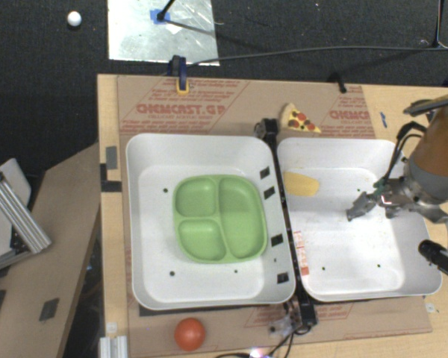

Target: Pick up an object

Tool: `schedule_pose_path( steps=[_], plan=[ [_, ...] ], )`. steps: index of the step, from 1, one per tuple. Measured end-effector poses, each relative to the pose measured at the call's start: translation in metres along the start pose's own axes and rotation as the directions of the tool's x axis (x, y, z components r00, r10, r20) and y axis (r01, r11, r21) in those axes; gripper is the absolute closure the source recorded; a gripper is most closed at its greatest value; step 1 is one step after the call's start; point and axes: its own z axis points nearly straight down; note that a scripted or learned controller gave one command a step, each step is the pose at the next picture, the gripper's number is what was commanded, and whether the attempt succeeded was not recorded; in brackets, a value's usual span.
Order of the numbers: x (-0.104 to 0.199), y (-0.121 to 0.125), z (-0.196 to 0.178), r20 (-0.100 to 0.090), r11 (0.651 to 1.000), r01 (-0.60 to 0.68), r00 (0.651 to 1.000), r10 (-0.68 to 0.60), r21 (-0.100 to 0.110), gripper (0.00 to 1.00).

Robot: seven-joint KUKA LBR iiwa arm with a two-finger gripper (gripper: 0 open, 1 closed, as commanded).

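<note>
**Arm over the right-hand bin, yellow piece lying apart from the claw**

The brown cardboard-covered bench (209, 103) carries two shallow white plastic bins side by side. The left white bin (145, 222) sits well away from the claw, across the dividing rims; the right white bin (343, 274) lies directly beneath it. The grey arm with its orange band (437, 151) enters from the right edge, above and behind the claw. In the left bin rests a pale green plastic tray with three compartments (219, 218), far from the claw on the opposite side of the divider.

The dark two-finger claw (361, 207) hangs low over the floor of the right bin, pointing toward the divider. Whether its fingers are spread or closed cannot be told at this resolution, and nothing can be made out between them.

The flat yellow wedge-shaped piece (302, 184) lies on the floor of the right bin, near the claw, toward the divider and slightly toward the far rim, apart from it. A toy pizza slice with red dots (299, 118) lies on the cardboard beyond the far rim. An orange-red ball (189, 333) rests on the near edge of the bench, well apart from the claw.
</note>
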Motion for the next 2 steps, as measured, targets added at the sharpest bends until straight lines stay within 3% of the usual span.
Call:
schedule_pose_path(
  steps=[2],
  plan=[
    [0.002, 0.003, 0.065, 0.001, 1.0, -0.001, 1.0, 0.001, -0.002, 0.0]
  ],
)
